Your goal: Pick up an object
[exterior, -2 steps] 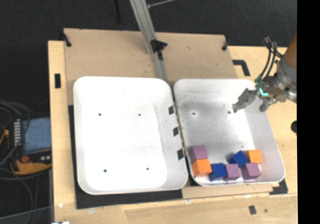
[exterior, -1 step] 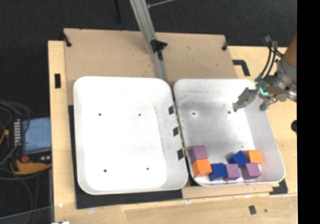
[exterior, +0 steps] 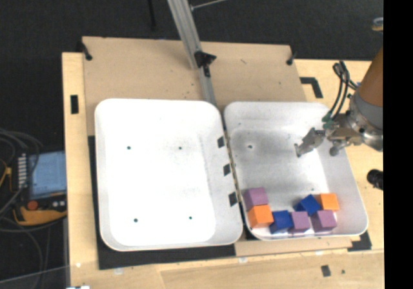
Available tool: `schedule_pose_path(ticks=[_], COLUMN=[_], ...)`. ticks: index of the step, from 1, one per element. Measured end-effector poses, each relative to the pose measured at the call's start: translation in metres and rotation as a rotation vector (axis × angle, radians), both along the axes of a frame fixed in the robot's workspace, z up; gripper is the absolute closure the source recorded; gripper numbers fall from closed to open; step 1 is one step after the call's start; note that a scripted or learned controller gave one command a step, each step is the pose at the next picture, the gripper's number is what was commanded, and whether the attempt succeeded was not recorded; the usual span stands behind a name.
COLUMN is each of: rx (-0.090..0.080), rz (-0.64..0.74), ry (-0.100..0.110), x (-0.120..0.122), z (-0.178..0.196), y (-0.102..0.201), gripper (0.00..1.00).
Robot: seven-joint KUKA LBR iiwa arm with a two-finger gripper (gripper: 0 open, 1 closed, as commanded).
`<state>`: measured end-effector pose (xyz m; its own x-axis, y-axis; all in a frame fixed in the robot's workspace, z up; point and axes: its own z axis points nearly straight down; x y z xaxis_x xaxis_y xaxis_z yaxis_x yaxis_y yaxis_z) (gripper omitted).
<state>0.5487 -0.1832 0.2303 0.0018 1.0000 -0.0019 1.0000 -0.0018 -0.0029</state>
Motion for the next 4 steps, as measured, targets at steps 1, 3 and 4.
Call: schedule_pose_path(ticks=[1, 3, 4], rx=[0.001, 0.001, -0.001], rz=[0.000, -0.006, -0.003], ry=[0.001, -0.009, -0.009], x=[-0.003, 0.005, 0.008], z=[-0.043, -0.086, -0.040], y=[0.000, -0.008, -0.015], gripper=[0.00, 1.00, 1.00])
